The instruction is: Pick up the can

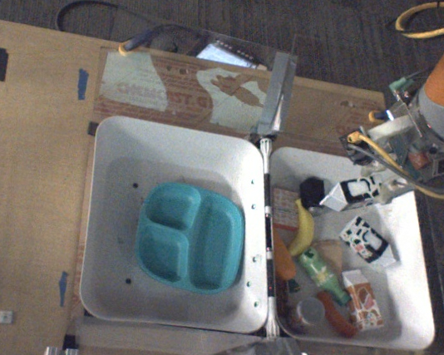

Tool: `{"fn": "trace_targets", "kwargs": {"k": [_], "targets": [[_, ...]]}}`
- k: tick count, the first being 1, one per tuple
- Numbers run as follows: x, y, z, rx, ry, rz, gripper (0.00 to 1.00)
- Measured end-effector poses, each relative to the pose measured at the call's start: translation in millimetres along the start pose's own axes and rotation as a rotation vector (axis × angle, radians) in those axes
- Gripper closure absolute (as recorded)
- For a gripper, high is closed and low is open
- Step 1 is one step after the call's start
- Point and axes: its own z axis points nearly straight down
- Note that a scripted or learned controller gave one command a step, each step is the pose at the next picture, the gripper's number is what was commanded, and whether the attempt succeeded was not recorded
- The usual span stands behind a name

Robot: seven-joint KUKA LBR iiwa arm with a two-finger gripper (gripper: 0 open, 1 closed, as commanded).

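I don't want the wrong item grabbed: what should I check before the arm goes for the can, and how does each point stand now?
1. Can located: ok. The can lies in the right bin, near the bin's lower edge in the view.
2. Gripper over the can: not ok. The gripper is at the bin's far right corner, well away from the can.
3. Room around the can: not ok. A green bottle and a red sausage-like thing crowd it.
4. Gripper unloaded: cannot tell. A black-and-white carton sits right beneath it.
5. Can upright: cannot tell.
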Motion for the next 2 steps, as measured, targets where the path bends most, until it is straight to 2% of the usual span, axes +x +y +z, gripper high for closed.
{"fn": "trace_targets", "kwargs": {"k": [2], "targets": [[2.0,-3.0,-18.6,0.001,-0.004,-0.009,1.00]]}}
